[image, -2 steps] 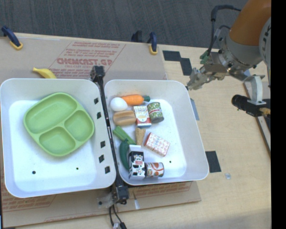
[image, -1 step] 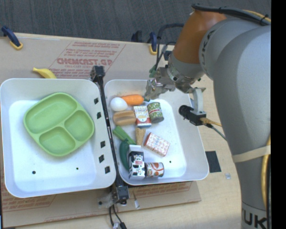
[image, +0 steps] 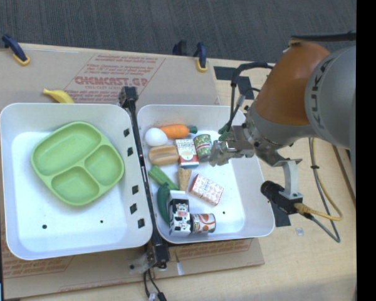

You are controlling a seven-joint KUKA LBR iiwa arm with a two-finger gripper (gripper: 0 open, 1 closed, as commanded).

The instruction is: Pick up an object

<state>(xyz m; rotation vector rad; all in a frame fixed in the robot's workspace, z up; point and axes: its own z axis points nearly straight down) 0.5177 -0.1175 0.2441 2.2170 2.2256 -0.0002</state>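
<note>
Left bin (image: 12,168): holds a green plate (image: 78,162) with three sections
Right bin (image: 250,221): crowded; egg (image: 155,136), carrot (image: 175,130), hot dog (image: 163,155), small carton (image: 187,153), green can (image: 202,145), red-patterned box (image: 206,189)
Nearest thing: the can stands upright just left of the gripper (image: 217,153); likely the object to pick
Jaws: cannot tell whether apart or together; nothing visibly held
Arm: enters from the right, wrist low over the right bin's far half; orange band up
</note>
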